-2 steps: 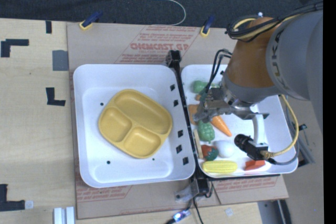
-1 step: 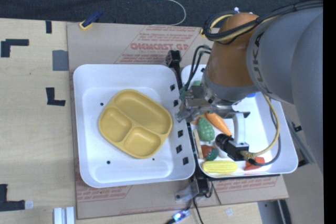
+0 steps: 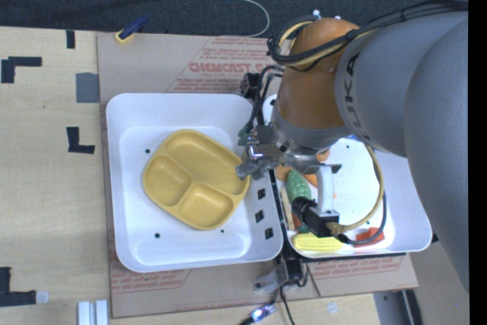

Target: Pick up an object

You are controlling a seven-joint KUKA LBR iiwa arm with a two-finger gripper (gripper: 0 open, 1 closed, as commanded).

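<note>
A grey arm's gripper (image 3: 255,156) hovers at the right rim of a yellow divided tray (image 3: 194,179) lying in the left bin (image 3: 125,164) (its opening cannot be told). The thin rim could slip free.

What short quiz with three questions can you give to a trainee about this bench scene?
1. True or false: the yellow divided tray lies in the left bin.
2. Which bin holds the small mixed items, such as the orange and green piece and the yellow item? A) left B) right
3. Fill in: the tool is above the tray's ______ edge, near the wall between the bins.

Key: 1 true; 2 B, the right bin; 3 right. The view does not let me say if the tool's fingers are open or shut.
</note>
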